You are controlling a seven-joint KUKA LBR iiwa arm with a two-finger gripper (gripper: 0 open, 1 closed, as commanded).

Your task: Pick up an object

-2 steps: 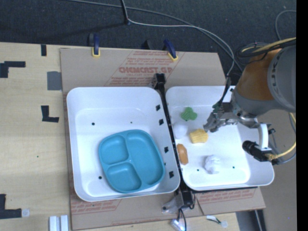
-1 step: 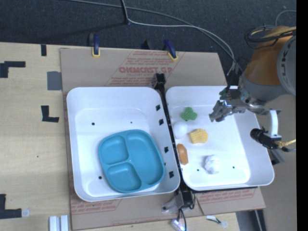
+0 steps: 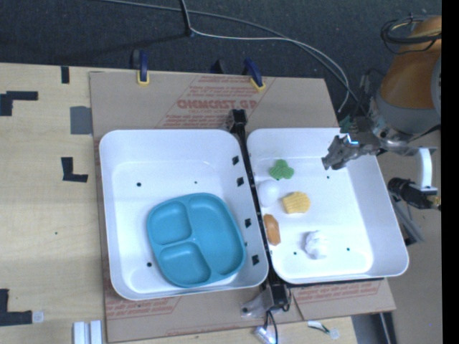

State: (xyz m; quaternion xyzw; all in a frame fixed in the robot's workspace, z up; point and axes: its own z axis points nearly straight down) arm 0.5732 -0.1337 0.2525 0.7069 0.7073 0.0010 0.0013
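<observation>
The gripper [image 3: 336,158] is hovering over the right bin [image 3: 373,213]; its finger state I cannot tell. Nearest, lower-left, are sitting the green piece [image 3: 281,169] and yellow corn [image 3: 296,203]. Descending squarely over one should help.

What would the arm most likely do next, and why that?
Probably swing left and lower toward the green toy. The gripper hangs above the right bin's far edge with nothing between its fingers, and that toy lies nearest it, apart from the others.
</observation>
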